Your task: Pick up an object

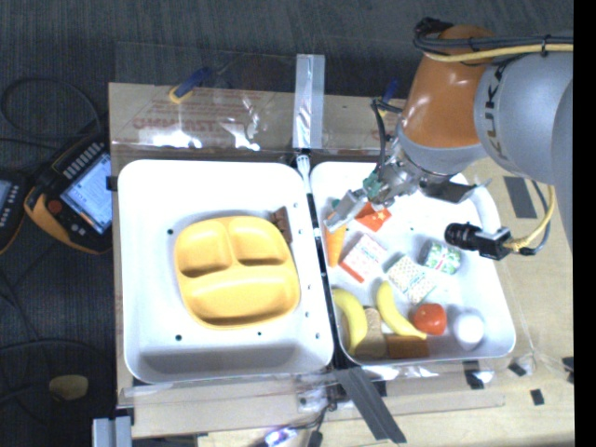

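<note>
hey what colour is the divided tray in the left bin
Yellow. The tray shows plainly in the camera view, lying in the left bin.

On the left side of the bench (140, 105), the left white bin (135, 250) holds a yellow divided tray (237, 268). A small dark brown piece (281, 222) lies just beside the tray's upper right corner. Behind the bins, a sheet of clear plastic (214, 110) is spread on the bench, with a blue clip (189, 84) at its far edge. On the dark floor at the left lies an orange handheld pendant (79, 194) with a lit screen, and black cables (28, 91) run around it.
</note>
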